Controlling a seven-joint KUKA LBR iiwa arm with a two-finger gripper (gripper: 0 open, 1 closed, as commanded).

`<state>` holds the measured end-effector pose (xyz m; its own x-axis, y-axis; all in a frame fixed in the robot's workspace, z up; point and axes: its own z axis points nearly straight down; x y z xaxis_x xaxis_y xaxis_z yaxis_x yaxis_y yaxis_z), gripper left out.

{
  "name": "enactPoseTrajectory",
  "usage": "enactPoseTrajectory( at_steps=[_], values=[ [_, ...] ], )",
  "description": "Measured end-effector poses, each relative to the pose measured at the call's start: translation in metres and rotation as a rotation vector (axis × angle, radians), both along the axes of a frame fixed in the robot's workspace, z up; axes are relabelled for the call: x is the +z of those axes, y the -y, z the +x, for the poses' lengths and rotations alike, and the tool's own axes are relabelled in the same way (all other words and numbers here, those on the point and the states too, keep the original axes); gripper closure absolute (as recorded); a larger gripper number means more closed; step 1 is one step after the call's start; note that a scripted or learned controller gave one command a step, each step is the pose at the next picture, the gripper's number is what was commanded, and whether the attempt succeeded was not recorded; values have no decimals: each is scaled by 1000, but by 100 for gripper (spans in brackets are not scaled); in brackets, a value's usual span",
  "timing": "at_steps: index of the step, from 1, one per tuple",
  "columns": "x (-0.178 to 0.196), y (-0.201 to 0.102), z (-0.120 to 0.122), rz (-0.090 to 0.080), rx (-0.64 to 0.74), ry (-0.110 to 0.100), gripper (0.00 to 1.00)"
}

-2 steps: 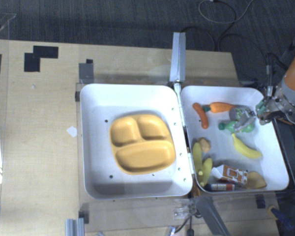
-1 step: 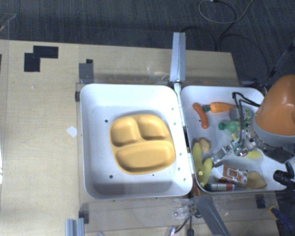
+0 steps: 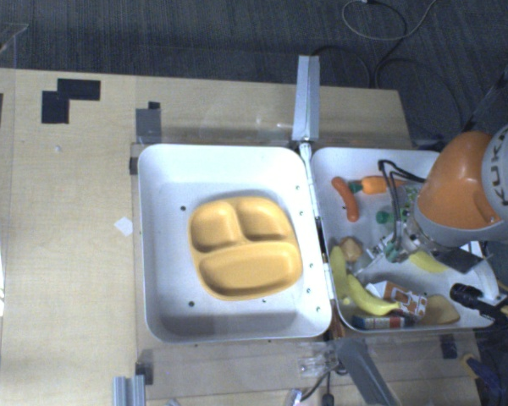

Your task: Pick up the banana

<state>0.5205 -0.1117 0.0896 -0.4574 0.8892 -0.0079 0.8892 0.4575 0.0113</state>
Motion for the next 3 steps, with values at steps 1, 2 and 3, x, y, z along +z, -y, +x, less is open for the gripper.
enactPoseTrajectory(
  at_steps=[1, 2, 3],
  values=[
    [13, -1, 3, 1, 1, 9, 100],
    [113, -44, -24, 5, -286, -8, 100],
    [11, 8, -33, 4, -364, -10, 100]
  ],
)
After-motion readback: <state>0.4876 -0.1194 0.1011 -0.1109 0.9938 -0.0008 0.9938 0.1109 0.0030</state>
